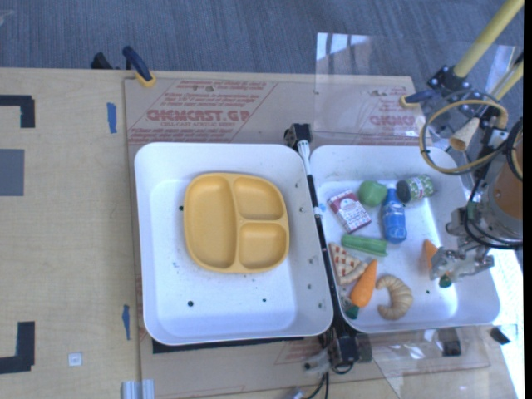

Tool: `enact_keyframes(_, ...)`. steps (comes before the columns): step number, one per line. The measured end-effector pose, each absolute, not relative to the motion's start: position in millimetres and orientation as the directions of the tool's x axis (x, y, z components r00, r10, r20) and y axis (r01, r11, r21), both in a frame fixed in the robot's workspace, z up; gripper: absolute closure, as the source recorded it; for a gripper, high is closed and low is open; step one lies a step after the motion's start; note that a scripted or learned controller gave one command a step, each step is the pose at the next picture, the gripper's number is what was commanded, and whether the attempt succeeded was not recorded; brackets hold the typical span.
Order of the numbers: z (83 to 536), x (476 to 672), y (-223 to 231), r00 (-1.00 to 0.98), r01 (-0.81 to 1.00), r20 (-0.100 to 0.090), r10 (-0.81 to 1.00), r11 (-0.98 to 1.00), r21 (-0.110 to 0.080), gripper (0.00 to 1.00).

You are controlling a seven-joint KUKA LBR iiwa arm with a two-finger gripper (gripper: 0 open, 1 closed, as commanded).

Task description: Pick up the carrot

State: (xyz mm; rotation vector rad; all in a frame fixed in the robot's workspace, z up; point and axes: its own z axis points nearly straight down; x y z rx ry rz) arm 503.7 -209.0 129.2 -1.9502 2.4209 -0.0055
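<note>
Croissant and carrot lie side by side in the right bin — tool hovers near, well apart from the carrot, its opening indiscernible.

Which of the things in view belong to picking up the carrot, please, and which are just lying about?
Belongs to the job:
- orange tapered carrot with green top
- grey two-finger gripper
- right-hand shallow white bin

Just lying about:
- yellow sectioned plastic plate
- blue plastic bottle
- tan croissant
- pizza slice
- green pea pod
- red-and-white carton
</note>
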Motion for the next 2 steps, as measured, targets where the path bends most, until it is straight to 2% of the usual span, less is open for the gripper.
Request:
enact_keyframes(1,140,506.5,-206,-0.214,-0.976,-0.029,-0.976,0.215,-0.03,1.0)
enact_keyframes(2,92,484.4,-204,-0.068,-0.998,-0.003,-0.998,0.068,-0.01,1.0)
